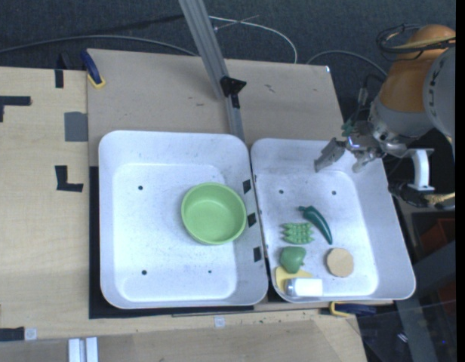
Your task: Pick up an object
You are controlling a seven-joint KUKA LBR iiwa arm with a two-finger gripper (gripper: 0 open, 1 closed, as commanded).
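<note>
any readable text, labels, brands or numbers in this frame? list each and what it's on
None readable.
White packet at the right bin's front edge: no print can be made out at this resolution.
Green bowl, green pepper, round tan piece: plain surfaces, no markings.
Black tape pieces on the bench are just shapes, not characters.
Gripper and arm: no legible label.
</note>
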